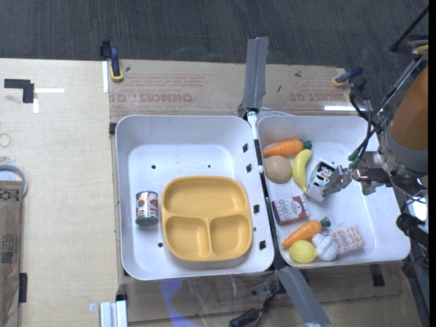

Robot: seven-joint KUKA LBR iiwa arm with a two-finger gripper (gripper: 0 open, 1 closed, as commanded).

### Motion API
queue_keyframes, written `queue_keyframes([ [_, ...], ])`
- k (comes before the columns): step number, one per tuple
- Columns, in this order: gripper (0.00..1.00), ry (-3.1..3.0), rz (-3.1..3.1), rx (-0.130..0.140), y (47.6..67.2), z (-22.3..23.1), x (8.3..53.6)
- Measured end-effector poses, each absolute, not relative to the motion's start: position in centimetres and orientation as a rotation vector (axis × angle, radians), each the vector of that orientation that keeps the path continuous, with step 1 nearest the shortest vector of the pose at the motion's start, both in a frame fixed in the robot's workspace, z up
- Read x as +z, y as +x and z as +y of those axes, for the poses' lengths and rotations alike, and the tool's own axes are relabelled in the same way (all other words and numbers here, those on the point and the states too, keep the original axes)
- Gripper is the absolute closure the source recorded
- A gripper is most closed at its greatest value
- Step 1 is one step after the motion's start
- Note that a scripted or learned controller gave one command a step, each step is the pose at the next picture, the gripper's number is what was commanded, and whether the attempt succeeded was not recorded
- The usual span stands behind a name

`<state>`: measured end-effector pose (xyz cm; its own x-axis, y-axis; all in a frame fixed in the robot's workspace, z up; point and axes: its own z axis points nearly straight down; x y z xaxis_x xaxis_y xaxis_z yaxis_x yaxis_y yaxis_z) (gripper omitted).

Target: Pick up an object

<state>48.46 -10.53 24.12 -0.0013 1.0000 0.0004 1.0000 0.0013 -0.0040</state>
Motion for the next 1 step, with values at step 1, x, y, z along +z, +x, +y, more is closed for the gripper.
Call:
queue_keyframes([
  [1,0.0,-2.34,-2.097,0.002,47.88,-9.06,27.7],
])
